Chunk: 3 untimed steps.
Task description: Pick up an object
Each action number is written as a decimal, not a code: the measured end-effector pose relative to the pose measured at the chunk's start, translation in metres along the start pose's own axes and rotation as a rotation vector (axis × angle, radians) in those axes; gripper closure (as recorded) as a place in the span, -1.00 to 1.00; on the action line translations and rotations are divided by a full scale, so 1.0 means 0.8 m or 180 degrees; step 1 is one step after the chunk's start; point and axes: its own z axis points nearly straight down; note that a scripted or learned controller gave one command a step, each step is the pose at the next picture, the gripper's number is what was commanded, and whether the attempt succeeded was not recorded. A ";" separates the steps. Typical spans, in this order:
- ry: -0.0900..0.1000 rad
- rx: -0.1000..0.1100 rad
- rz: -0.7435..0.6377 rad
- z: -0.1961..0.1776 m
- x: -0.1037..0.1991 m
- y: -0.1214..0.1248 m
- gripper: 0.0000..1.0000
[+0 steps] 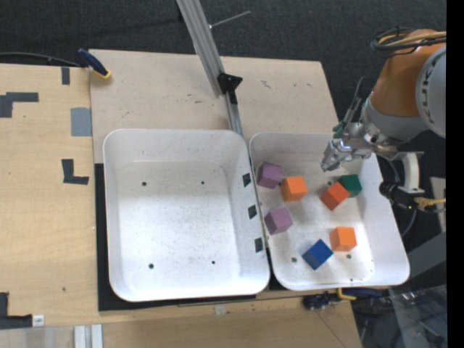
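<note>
end effector: you can't tell open or closed from here, over right bin | nearest: red block just below it, touching green block | left bin

Wood, plastic, metal and soft-looking blocks

The worktop looks like pale, matt wood with small scuffs, and a dark rough mat lies behind it. Both white bins look like smooth plastic, the left one speckled with tiny dark dots. The little blocks, like the orange block and the blue block, look matt and a bit foamy. The slanted rail is dull grey metal, and the pincer is shiny metal
</note>
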 end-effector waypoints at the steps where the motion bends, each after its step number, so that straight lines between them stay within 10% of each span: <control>1: -0.0004 -0.0010 0.0000 -0.080 0.002 0.004 1.00; 3: 0.0005 0.0021 -0.0006 -0.113 0.063 -0.018 1.00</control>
